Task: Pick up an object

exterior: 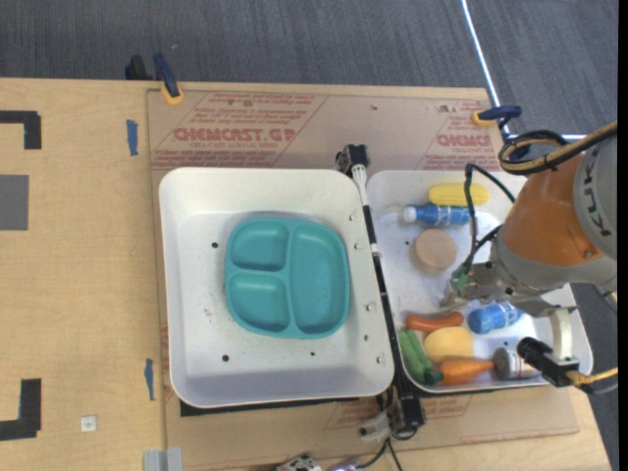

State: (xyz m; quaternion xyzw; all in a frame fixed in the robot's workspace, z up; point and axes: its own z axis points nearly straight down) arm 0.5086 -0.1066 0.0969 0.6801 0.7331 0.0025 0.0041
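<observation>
One tool (461, 287) (right bin (579, 346)) beside blue bottle (491, 317).

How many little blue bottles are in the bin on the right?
2. One blue bottle lies at the far end beside a yellow piece; the other lies nearer, just under the arm. The arm may hide more.

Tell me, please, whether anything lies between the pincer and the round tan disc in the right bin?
Nothing visible does. The pincer sits just below the tan disc over bare bin floor; the blue bottle lies beyond the disc, and the red chilli below the pincer.
</observation>
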